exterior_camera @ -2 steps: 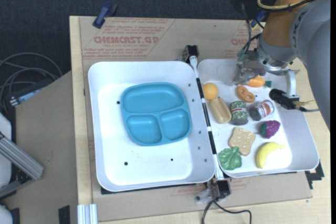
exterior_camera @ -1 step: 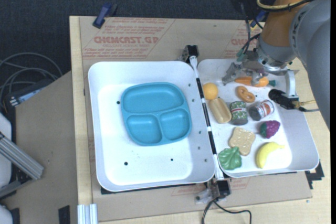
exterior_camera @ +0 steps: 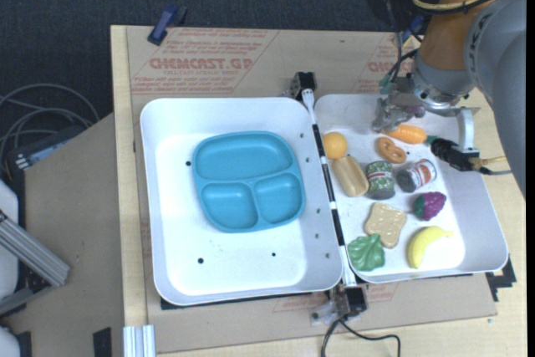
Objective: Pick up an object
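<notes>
My gripper is low over the back of the right bin, under the grey arm with its orange band. An orange carrot lies right beside it, touching or nearly so. In front of the carrot lie a brown pretzel, an orange ball, a tan bread roll, a green can and a grey and red can. Nearer the front are purple grapes, a cracker, a green leaf and a yellow banana.
The left bin holds a blue divided plate. A black cable piece hangs off the wrist over the right bin's far side. A blue clip lies on the board behind the left bin. Cables lie on the floor at left.
</notes>
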`<state>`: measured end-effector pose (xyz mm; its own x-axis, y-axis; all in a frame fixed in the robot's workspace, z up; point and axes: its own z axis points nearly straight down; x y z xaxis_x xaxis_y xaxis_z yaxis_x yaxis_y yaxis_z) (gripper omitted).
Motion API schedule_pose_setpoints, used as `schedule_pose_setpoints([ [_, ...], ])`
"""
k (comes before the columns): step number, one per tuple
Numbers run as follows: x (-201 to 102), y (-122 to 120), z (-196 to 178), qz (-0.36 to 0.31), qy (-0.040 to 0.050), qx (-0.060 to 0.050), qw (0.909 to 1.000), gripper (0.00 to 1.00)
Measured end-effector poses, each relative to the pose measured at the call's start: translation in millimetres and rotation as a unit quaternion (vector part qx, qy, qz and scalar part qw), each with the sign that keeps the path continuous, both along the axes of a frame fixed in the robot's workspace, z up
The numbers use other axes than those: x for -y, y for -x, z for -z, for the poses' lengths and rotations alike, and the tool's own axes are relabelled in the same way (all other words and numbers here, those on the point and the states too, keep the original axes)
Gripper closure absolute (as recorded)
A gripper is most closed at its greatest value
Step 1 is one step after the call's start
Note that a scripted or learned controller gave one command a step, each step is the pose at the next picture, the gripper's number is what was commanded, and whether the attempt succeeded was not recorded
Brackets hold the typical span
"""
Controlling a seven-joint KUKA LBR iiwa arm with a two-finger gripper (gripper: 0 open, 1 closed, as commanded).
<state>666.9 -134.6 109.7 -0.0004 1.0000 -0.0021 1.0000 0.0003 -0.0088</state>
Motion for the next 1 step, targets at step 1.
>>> schedule_pose_setpoints([
  [1, 0.0, 0.2, 0.4, 0.0, 0.0, 0.0, 1.0, 0.0],
])
